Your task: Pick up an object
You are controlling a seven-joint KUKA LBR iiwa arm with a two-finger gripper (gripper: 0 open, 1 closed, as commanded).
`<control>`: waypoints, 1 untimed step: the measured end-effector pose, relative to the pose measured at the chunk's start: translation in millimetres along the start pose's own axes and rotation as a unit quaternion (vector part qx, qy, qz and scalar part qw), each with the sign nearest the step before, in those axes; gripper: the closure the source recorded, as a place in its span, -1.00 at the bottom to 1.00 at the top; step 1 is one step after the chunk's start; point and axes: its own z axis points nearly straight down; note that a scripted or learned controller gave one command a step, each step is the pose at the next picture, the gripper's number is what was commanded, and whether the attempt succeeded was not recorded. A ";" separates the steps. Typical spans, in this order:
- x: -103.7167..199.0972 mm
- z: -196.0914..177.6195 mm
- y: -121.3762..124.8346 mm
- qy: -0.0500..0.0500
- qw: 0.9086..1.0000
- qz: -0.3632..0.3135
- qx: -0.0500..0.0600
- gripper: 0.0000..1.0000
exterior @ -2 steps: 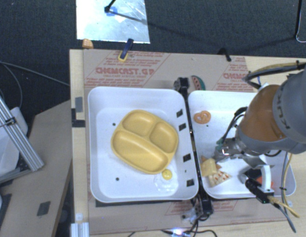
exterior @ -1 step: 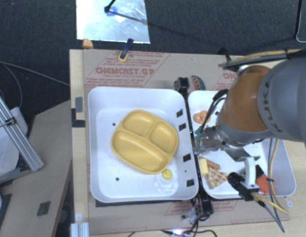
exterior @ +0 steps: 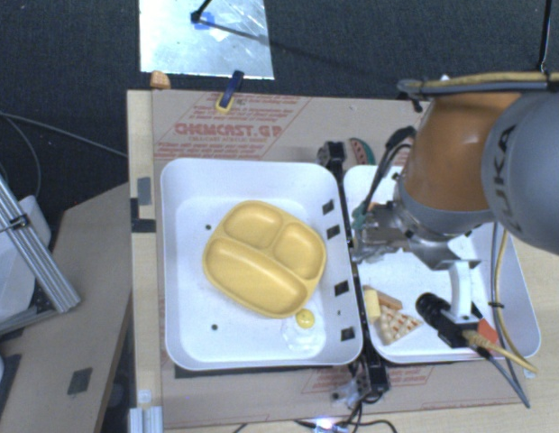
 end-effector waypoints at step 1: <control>-2.7 4.0 -1.2 -0.001 1.000 0.002 0.004 -1.00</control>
